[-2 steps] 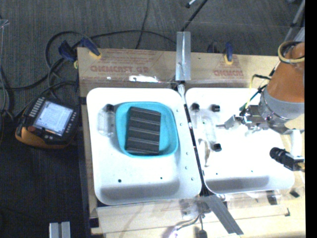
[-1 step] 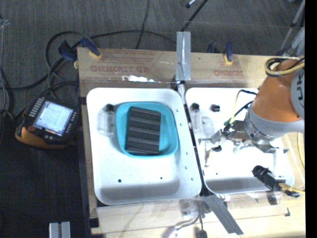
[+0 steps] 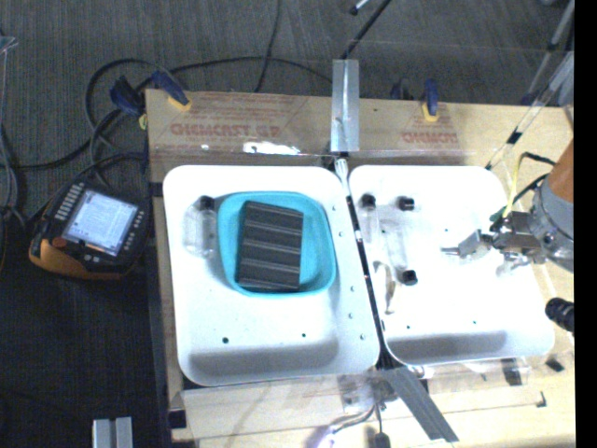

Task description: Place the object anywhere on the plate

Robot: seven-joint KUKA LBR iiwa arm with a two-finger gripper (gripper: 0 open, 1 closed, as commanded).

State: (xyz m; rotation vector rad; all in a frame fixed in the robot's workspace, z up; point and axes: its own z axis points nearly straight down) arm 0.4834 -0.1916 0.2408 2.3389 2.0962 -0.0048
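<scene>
One dark ridged block (image 3: 271, 245) lies on the blue plate (image 3: 322, 250) in the left bin (image 3: 261, 353); jaws of the gripper (image 3: 480, 247) hard to tell

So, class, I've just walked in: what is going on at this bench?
A grey robot arm reaches in over the right bin, its gripper hovering above the bin floor. In the left bin a dark ridged block already lies on the blue plate. A clear bottle lies beside the plate.

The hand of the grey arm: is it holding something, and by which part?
Nothing shows in the hand; it is over the right white bin, apart from the dark ribbed block on the blue plate.
</scene>
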